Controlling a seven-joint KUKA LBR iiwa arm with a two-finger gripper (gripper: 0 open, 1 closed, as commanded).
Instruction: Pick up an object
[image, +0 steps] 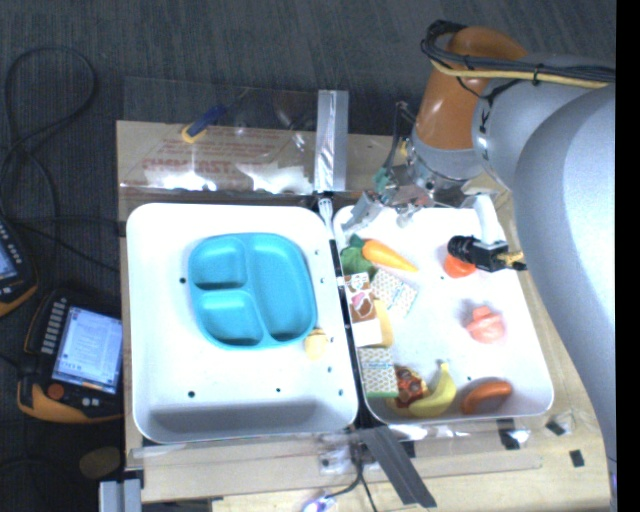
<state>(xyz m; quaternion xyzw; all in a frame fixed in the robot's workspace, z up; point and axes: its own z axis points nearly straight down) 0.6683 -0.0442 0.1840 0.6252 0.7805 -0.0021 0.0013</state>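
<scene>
My gripper (388, 203) hangs over the far left corner of the right bin (530, 330), just above and behind an orange carrot (388, 256). A green vegetable (352, 258) lies at the carrot's left end. Nothing shows in the gripper. Further objects lie in the right bin: a red-orange round item (457, 267), a pink item (485, 323), a banana (436, 392), a brown-red oval item (485, 393) and several small printed packets (378, 300) along the left wall.
The left bin (160, 380) holds a blue divided plate (250, 288) and a small pale yellow item (316, 343) near its right wall. A clear plastic sheet (230, 150) lies behind the bins. The arm's grey body covers the right side.
</scene>
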